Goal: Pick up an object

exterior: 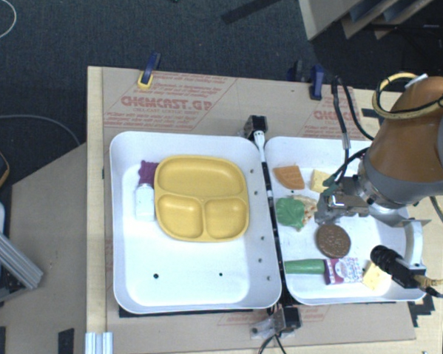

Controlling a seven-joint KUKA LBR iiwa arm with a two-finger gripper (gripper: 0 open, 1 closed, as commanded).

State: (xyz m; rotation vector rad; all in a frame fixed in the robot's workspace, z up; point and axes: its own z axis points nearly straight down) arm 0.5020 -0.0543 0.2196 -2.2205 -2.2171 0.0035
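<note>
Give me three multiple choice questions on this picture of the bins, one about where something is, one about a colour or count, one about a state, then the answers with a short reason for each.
1. The yellow tray lies in:
A. the left bin
B. the right bin
C. the bare bench

2. The tray has how many compartments?
A. two
B. three
C. five

3. The gripper is:
A. over the left bin
B. over the right bin, above the scattered items
C. outside both bins

Answers: 1 A, the tray rests inside the left bin. 2 B, one long compartment above two smaller ones. 3 B, it hangs by the green piece and brown disc.
</note>
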